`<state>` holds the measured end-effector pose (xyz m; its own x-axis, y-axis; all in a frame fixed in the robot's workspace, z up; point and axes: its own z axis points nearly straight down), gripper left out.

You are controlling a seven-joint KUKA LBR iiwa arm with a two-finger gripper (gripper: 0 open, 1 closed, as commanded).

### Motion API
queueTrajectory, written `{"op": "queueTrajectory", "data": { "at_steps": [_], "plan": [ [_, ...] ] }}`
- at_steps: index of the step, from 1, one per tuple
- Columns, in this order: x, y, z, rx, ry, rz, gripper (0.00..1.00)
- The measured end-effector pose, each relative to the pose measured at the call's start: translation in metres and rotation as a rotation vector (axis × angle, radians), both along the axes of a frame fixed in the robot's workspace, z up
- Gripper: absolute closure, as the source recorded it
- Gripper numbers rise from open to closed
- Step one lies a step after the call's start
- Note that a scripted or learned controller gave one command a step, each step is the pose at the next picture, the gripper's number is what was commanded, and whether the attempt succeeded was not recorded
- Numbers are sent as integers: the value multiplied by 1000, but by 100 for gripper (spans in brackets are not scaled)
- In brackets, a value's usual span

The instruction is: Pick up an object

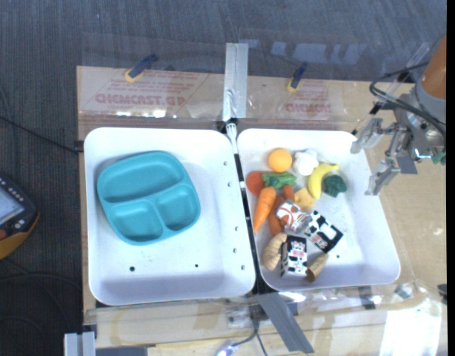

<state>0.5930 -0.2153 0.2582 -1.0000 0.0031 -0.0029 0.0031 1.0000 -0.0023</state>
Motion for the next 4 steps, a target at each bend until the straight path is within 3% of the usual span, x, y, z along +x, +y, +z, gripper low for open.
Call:
{"op": "queueTrajectory", "data": {
  "at_steps": [1, 2, 3, 4],
  "plan": [
    [20, 28, -107, 0, 1, 114, 0],
    [41, 91, -162, 1, 0, 164, 0],
    [-11, 110, -167, -1, -15, 110, 0],
    [-15, 119, -166, -4, -16, 100, 0]
  ]
}}
